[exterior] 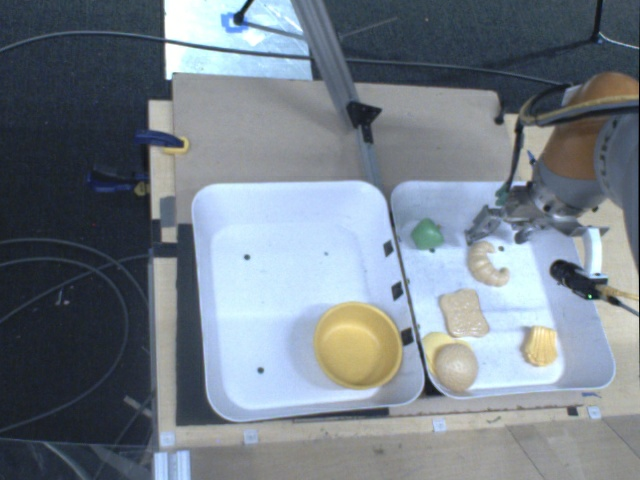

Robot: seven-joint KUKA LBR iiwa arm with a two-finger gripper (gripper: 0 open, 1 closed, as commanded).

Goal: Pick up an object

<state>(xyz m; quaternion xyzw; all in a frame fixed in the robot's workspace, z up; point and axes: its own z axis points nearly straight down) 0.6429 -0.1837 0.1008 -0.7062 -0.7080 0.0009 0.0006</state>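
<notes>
My gripper [500, 232] hangs over the back of the right bin [600, 363], its fingers spread open and nothing between them. Just in front of and below it lies a pale croissant [488, 265]. A small green piece [428, 234] sits to the gripper's left near the bin's back-left corner. Nearer the front are a tan slice of toast [464, 312], a yellow shell-shaped piece [540, 346] and a beige round piece [456, 366] resting against a yellow piece [436, 343].
The left bin [230, 268] holds a yellow bowl [358, 344] in its front-right corner. A grey pole [330, 48] slants down to the bench behind the wall between the bins. Blue clamps [150, 140] grip the bench's left edge.
</notes>
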